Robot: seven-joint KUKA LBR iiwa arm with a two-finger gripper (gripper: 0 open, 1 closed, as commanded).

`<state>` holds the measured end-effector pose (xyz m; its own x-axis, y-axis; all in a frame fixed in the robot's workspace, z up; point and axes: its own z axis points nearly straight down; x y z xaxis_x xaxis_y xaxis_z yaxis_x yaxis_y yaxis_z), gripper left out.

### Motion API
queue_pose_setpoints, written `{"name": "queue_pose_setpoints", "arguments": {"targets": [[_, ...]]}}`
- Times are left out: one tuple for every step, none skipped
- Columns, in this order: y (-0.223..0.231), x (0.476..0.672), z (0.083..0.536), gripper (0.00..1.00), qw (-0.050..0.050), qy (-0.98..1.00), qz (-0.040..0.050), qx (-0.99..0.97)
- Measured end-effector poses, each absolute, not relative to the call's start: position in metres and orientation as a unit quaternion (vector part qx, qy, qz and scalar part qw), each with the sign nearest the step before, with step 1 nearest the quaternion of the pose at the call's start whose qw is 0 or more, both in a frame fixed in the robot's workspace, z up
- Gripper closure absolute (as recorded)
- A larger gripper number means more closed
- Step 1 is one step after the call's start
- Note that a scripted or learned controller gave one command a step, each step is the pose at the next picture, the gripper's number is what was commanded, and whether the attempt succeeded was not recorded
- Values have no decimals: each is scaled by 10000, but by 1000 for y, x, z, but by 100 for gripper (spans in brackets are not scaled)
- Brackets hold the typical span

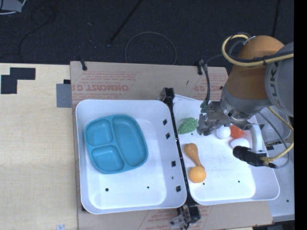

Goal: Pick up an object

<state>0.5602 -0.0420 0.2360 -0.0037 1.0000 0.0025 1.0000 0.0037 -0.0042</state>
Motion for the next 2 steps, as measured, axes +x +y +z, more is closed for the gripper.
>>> {"name": "queue_pose_setpoints", "arguments": {"targets": [[9,537,224,100,33,-7085,18,-7057],[67,525,230,100,26,-7089,11,-7053]]}}
